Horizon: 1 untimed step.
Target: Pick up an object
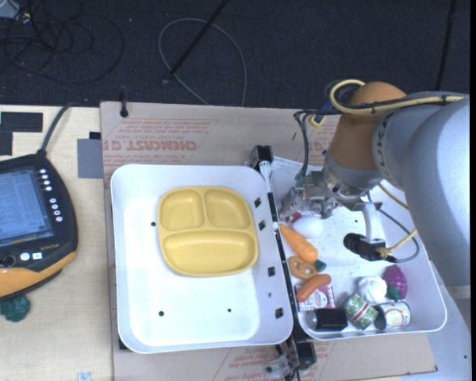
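Seen from the one camera above the worktop (182,133), the grey arm (428,157) with its orange band (357,133) reaches in from the right and bends down over the upper part of the right bin (432,312). Its gripper (309,205) sits low at the bin's upper left, just above a white egg-shaped object (308,227), and whether it is open, closed or holding anything cannot be told, as the wrist hides that part. Below the egg an orange carrot (300,244) lies at a slant, and under it are an orange slice-like piece (303,267) and a second, smaller orange piece (313,284) resting near a small red-and-white packet (324,298). Along the bin's lower edge stand a black block (331,319), a green-labelled can (363,312) and a white can on its side (395,316), with a purple fruit-like toy (395,280) just above them. A black part on a cable (363,246) hangs beside the arm over the bin's middle. The left bin (135,292) holds a yellow divided plate (208,230), lying flat in its upper half, well apart from the gripper. To the far left a control pendant (24,221) with a lit screen rests off the bins.
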Motion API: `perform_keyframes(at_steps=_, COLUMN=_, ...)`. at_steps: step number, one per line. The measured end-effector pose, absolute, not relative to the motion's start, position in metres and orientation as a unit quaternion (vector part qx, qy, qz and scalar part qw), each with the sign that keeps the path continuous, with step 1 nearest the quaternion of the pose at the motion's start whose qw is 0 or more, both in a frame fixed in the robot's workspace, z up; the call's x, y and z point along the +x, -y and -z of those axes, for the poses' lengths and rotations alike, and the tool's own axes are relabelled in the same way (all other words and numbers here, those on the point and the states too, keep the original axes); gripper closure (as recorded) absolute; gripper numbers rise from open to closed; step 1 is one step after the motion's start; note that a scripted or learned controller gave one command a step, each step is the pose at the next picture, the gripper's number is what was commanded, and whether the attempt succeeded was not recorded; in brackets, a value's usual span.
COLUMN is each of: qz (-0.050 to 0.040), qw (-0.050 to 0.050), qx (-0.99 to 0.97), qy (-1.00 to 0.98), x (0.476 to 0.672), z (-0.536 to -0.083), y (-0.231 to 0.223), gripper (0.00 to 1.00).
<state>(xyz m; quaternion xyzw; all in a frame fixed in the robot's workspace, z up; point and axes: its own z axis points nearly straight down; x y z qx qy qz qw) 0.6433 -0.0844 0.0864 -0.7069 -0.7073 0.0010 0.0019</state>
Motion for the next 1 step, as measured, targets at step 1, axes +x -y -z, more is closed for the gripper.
perform_keyframes(at_steps=1, qz=-0.0019, qw=0.004, qx=-0.708, qy=0.707, x=0.6428, z=-0.0949, y=0.0854, gripper=1.00)
